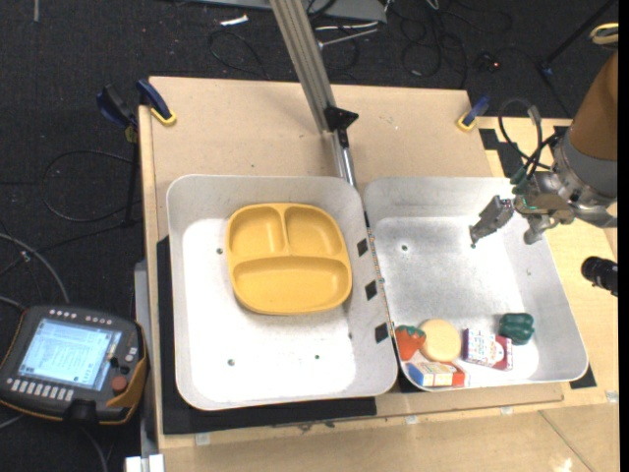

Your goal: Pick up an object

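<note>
Nearest to the camera, at the lower left outside the bins, a teach pendant (pixel 71 362) lay on the floor side with its screen lit; it had no part in the picking.

Next came the small objects, all crowded into the near corner of the right bin (pixel 472 264), probably because they had slid or been dropped there. A round yellowish piece (pixel 441 340) sat in the middle of the group, with a red-orange piece (pixel 409 342) touching it on the left and a small box with red print (pixel 487 347) just beside it on the right. A dark green object (pixel 516 326) stood at the right end, near the bin wall. Any of these could serve as the thing to pick up, and all of them were resting on the bin floor, none lifted.

In the left bin (pixel 197 293) a yellow divided plate (pixel 289 258) lay flat, a little toward the far side, well apart from the small objects.

Farther back, the gripper (pixel 510 222) hung above the far part of the right bin, over bare floor. Its two fingers were spread apart and nothing was between them. I judge that it was held so in readiness for a descent, but it was not above the cluster, so it would need to travel toward the near corner first. The tight packing of the objects against the wall could make a clean grasp difficult.
</note>
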### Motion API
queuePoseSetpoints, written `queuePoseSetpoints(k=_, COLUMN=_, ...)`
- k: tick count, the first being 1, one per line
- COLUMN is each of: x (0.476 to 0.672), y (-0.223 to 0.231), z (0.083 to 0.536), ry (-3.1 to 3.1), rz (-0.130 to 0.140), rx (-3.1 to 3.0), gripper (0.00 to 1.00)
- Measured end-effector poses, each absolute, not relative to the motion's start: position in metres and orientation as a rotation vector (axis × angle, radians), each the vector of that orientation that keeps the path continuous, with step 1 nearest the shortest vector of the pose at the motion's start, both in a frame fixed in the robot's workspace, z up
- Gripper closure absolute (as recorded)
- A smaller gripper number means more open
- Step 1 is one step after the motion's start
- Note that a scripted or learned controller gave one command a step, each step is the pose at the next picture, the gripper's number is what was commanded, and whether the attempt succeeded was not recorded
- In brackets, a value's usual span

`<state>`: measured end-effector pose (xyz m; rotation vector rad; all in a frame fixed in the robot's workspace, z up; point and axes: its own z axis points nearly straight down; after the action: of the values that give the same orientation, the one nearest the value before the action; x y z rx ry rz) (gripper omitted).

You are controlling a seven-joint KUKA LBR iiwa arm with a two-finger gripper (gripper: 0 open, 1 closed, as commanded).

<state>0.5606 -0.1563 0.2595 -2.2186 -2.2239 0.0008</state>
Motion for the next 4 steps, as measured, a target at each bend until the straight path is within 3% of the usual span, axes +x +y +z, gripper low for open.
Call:
queuePoseSetpoints(k=1, x=0.561, y=-0.156, z=0.26, ry=-2.223, rz=0.0, rx=-2.22, gripper=0.0)
queuePoseSetpoints(k=4, x=0.559, y=-0.157, z=0.094, ry=-2.222, rz=0.0, rx=-2.222, gripper=0.0)
